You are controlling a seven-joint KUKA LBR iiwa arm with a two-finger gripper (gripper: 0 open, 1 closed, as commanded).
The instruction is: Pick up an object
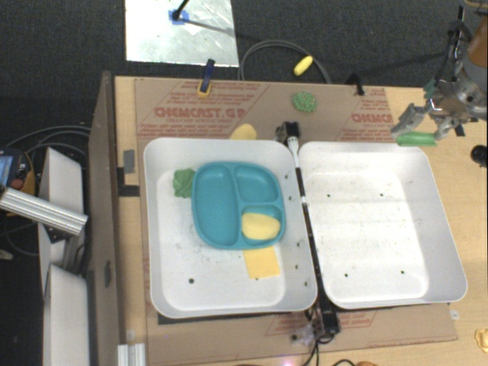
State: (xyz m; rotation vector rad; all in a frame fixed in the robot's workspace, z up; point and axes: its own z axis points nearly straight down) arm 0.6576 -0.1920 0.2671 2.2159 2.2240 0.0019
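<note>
Together, two white bins sit side by side. One teal divided plate lies in the left bin, holding one yellow oval piece. At far right, the gripper clamps a slim green piece, long axis left-right, above the right bin's far edge.

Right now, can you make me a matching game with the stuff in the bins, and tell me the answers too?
Things:
1. blue tray
2. yellow lump
3. flat yellow square
4. green piece

Places:
A. on the bin floor, below the tray in the picture
B. in the middle of the left bin
C. at the tray's left edge
D. in the tray's lower right compartment

Pairs: 1-B, 2-D, 3-A, 4-C
</note>
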